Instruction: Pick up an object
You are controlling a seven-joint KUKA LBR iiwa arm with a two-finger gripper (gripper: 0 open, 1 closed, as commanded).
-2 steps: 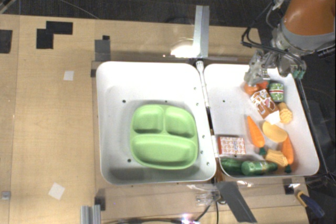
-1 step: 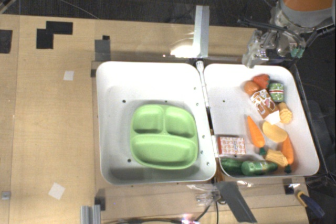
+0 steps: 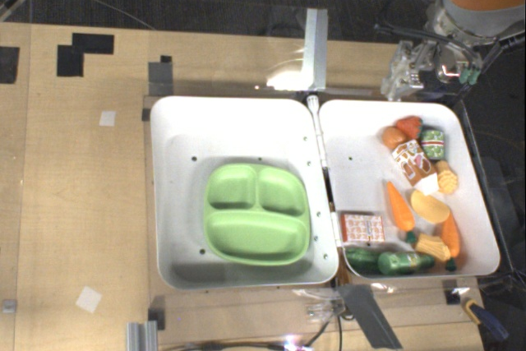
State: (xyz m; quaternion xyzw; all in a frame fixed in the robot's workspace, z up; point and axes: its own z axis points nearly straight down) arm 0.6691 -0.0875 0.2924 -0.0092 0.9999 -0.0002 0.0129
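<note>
At upper right of frame the end effector (image 3: 419,71) hovers off the right bin (image 3: 353,136), grip state unreadable; judgement: approach the lone carrot (image 3: 400,208), away from clutter.

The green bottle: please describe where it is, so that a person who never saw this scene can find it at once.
Start at the right bin, the one crowded with toy food. Follow its near wall, at the bottom of the view: the green bottle lies there on its side, just below the small red and white box. It is the one dark green, long thing among orange and yellow pieces.
</note>
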